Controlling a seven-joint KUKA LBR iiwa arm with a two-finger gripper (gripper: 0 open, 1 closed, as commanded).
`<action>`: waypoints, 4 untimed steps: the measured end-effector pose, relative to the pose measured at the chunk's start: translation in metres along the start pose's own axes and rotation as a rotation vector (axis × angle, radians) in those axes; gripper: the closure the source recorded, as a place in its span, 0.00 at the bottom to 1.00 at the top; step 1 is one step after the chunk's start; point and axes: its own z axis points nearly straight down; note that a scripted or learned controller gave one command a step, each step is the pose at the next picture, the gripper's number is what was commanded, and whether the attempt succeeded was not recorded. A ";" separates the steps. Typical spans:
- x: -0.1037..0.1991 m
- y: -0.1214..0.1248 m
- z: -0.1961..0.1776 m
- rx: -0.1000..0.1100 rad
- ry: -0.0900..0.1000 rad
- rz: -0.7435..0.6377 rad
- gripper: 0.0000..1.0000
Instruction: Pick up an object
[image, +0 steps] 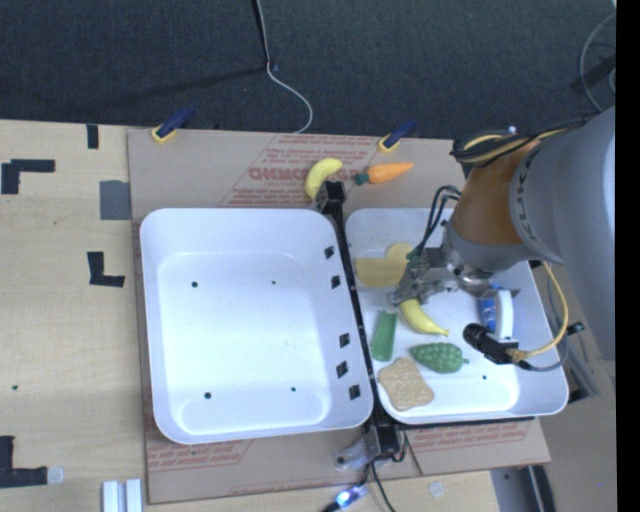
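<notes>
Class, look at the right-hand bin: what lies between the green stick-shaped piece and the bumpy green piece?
In the camera view, the lower end of the yellow banana reaches between the green stick and the bumpy green piece; below its tip the stretch is bare white bin floor.

Light wooden bench carries a brown cardboard sheet. Two shallow white bins rest on it; a yellow banana and orange carrot lie at upper centre.
</notes>
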 end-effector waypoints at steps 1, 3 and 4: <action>0.081 0.038 -0.095 -0.010 0.002 -0.009 1.00; 0.126 -0.038 -0.140 0.003 0.001 0.000 1.00; 0.183 -0.030 -0.117 0.006 0.000 -0.004 1.00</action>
